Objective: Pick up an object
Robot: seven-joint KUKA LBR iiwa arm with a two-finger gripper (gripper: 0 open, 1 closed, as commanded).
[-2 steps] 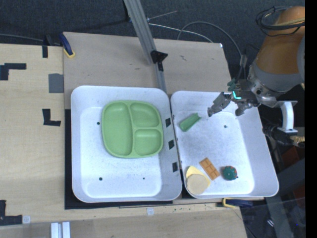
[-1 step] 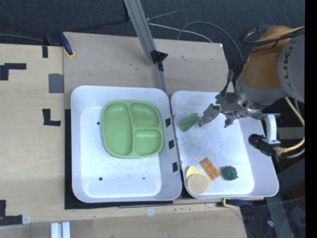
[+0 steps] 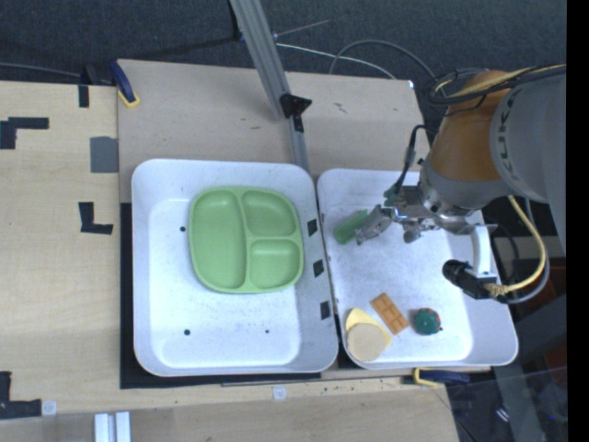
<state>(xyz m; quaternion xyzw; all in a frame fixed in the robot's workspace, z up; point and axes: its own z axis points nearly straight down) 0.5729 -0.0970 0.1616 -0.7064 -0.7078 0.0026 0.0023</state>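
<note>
Gripper [image 3: 379,225] sits low in the right bin [image 3: 488,339], fingers narrowly parted beside the green piece [image 3: 349,226] at their tips, apparently lined up to grasp it, though none is held yet; waffle [image 3: 389,312] lies nearer the front.

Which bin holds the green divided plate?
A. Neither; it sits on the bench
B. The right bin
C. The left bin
C: the green divided plate lies inside the left bin, while the right bin holds the small items and the claw.
</note>
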